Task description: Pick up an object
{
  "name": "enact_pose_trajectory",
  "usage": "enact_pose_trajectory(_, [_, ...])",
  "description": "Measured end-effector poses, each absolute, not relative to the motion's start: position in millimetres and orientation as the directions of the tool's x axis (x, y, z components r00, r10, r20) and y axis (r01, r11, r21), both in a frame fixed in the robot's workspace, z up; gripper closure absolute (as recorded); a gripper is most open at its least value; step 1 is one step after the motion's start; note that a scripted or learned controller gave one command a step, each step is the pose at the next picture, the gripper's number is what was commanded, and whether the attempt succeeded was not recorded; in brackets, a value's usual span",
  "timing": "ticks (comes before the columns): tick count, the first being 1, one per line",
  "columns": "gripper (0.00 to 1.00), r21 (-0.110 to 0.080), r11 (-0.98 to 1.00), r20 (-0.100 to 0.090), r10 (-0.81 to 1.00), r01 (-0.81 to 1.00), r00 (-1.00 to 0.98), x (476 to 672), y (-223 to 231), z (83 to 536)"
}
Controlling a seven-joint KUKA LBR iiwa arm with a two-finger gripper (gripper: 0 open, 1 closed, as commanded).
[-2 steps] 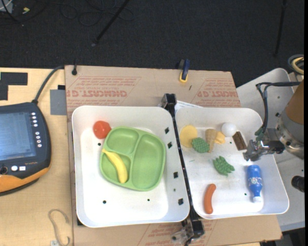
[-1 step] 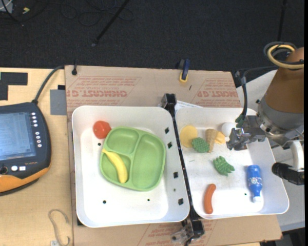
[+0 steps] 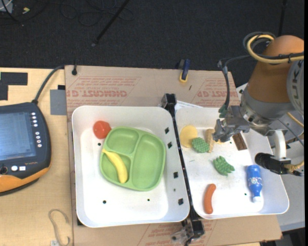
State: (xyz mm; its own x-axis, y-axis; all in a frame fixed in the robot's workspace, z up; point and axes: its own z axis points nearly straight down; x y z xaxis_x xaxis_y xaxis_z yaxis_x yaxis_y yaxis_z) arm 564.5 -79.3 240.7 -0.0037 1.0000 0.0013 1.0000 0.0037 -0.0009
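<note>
The right bin (image 3: 277, 201) holds a yellow rounded piece (image 3: 188, 133), a green leafy toy (image 3: 199, 145), a second green leafy toy (image 3: 224, 165), an orange-red sausage (image 3: 209, 198), a blue bottle (image 3: 254, 182) and a brown block (image 3: 240, 141). My gripper (image 3: 219, 133) hangs low over the upper middle of this bin, just right of a tan piece (image 3: 210, 139) and the first green toy. Its fingertips are too dark and small to read.
The left bin (image 3: 87, 199) carries a green divided plate (image 3: 134, 159) with a banana (image 3: 116, 165) on it and a red tomato (image 3: 101, 129) beside it. A black clamp bar (image 3: 175, 158) divides the bins. A teach pendant (image 3: 15, 147) lies at far left.
</note>
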Motion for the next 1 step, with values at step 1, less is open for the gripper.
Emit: enact_pose_trajectory(1, [1.0, -0.002, 0.004, 0.001, 1.0, 1.0, -0.004, 587.9, -38.8, 227.9])
